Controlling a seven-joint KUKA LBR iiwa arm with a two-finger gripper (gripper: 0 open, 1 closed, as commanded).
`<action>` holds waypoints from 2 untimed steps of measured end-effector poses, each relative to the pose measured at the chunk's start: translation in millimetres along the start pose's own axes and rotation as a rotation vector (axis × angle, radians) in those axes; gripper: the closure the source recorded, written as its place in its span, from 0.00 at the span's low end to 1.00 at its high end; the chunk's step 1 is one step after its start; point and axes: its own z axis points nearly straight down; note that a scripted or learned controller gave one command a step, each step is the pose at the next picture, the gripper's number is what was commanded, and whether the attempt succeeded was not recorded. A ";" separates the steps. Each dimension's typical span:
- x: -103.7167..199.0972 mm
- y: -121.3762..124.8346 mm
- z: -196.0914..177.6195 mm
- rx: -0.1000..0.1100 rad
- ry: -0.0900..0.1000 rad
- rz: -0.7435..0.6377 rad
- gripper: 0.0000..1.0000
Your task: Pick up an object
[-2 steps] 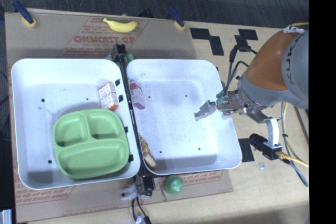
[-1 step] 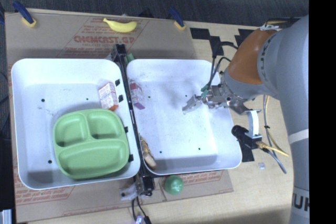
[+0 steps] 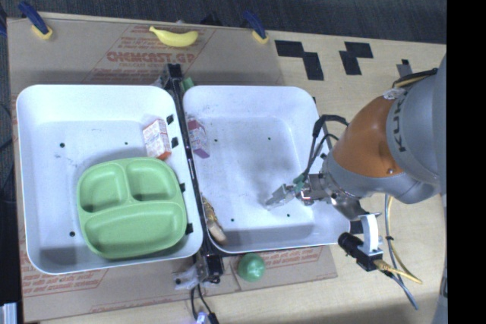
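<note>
Camera view, metal gripper [image 3: 275, 197] over glossy white right bin [image 3: 250, 99], molded green tray [image 3: 133, 206] left.

Pincer [image 3: 275, 197] finger state is indistinct. The small carton [image 3: 156, 138] print is illegible. The arm [image 3: 395, 140] is cut off at the right.

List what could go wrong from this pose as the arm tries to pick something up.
1. The gripper sits low in the right bin over bare floor; closing here would likely catch nothing.
2. The nearest items, a small packet and a tan object, lie against the bin's left wall, so the fingers may hit the wall.
3. The green divided tray in the left bin looks too wide to pinch.
</note>
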 end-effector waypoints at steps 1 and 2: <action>0.1 51.4 2.6 -0.003 -0.001 0.000 0.00; -0.3 148.0 1.5 -0.006 -0.002 0.001 0.00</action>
